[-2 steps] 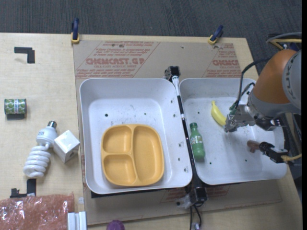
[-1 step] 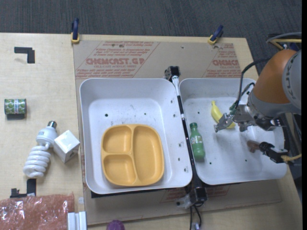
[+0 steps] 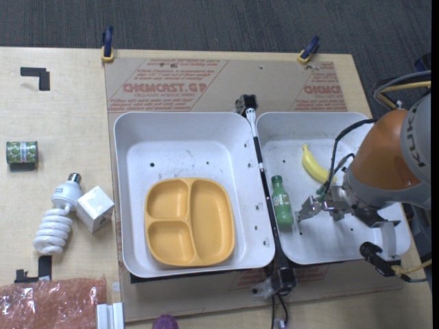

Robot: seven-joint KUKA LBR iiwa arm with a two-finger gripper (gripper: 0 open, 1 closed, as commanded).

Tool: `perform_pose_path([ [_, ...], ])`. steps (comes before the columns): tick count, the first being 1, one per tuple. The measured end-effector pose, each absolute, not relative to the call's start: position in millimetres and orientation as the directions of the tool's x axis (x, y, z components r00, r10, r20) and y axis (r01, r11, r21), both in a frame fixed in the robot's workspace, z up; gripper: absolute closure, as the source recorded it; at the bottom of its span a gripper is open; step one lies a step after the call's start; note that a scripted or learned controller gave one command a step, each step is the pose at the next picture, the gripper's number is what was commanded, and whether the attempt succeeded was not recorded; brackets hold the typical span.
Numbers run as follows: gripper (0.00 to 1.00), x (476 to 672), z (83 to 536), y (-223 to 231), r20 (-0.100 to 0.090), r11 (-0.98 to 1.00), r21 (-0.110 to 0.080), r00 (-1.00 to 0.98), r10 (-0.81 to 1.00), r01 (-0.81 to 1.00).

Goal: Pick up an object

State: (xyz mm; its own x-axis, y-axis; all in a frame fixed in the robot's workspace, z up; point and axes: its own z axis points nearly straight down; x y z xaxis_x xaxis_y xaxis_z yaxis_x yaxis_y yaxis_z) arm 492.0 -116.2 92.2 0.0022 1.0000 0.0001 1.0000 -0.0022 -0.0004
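While nothing is seen pinched:
Gripper (image 3: 309,209): fingers spread, just beside the green bottle (image 3: 280,201), at its 3 o'clock.
Banana (image 3: 313,164): at the bottle's 1 o'clock.

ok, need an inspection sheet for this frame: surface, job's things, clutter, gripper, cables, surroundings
Surface: wooden bench with two white bins side by side, left bin and right bin.
Job's things: green bottle lying in the right bin by its left wall; banana further back in the same bin; yellow divided plate in the left bin.
Clutter: spiral light bulb, small white box and green can on the bench left of the bins.
Gripper: gripper low over the right bin, just right of the bottle; nothing seen between its fingers.
Cables: black cable looping along the arm.
Surroundings: dark carpet beyond the bench.
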Motion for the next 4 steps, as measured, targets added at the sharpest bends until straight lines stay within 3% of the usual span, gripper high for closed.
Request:
perform_pose_path([
  [1,1.0,493.5,102.1,-116.9,-0.001,-0.004,0.003,0.004,1.0,1.0],
  [2,1.0,551.3,118.3,-104.3,-0.001,0.002,0.001,-0.002,1.0,1.0],
  [3,1.0,566.5,92.4,-177.0,-0.001,0.001,0.001,-0.001,1.0,1.0],
  [4,0.0,566.5,92.4,-176.9,-0.001,0.001,0.0,-0.001,1.0,1.0],
])
